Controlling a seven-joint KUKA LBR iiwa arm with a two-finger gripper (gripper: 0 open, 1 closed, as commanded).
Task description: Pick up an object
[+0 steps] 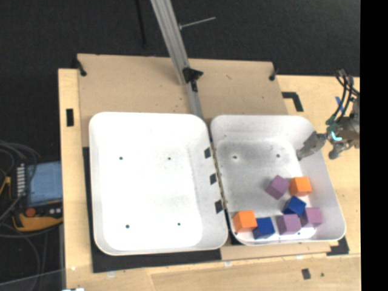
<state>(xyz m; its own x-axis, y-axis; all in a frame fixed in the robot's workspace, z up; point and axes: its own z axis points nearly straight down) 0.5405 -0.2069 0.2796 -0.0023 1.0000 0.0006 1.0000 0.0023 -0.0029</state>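
You are at the very start of the pick: nothing is lifted, and the gripper [323, 143] sits at the right edge of the frame, over the upper right rim of the right bin [254, 129]. From there you need to choose one block and bring the gripper down and to the lower left, toward the cluster in the bin's lower right part.

Your candidates lie there together: a purple block [277, 187] and an orange block [300, 185] at the top of the group, a blue block [295, 207] just below them, and further purple, blue and orange ones along the bin's bottom wall. The upper purple block looks the easiest in my judgement, since it has bare floor on its left and upper sides; the ones by the wall are crowded.

As for the gripper, two grey fingers [309, 145] appear to stand apart, so I read it as spread, and there is nothing between them. It touches no block. The left bin [151, 180] plays no part yet.
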